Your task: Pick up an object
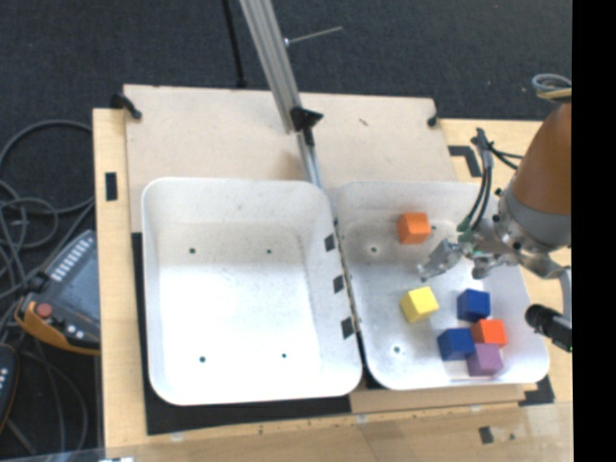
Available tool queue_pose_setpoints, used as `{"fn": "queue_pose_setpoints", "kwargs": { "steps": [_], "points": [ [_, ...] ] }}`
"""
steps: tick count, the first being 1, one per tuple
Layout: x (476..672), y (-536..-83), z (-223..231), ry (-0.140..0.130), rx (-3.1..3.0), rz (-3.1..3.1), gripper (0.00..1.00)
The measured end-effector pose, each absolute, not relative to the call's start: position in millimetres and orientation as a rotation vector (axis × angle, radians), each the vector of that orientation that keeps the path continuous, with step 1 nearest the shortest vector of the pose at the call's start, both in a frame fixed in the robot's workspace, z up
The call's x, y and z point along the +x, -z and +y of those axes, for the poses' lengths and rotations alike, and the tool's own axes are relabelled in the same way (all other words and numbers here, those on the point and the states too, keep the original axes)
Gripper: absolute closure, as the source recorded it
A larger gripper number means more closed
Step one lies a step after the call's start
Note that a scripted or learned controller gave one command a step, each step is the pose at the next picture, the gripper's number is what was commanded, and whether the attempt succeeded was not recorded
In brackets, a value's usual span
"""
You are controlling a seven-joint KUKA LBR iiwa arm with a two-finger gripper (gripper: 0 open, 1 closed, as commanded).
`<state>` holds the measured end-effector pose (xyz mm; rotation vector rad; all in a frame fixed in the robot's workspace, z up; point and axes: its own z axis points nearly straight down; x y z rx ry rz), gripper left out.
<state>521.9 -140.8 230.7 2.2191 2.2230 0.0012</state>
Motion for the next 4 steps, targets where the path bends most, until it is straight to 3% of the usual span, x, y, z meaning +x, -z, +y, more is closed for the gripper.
{"fn": "queue_pose_setpoints", "kwargs": {
  "steps": [1, 2, 3, 4],
  "points": [
    [548.4, -95, -131, 0.001, 2.217, 2.221, 0.00],
    [549.6, -109, -132, -0.007, 2.226, 2.206, 1.00],
    [549.4, -108, -132, -0.007, 2.230, 2.203, 0.00],
    [496.2, -98, -163, 0.000, 2.223, 2.215, 0.00]
  ]
}}
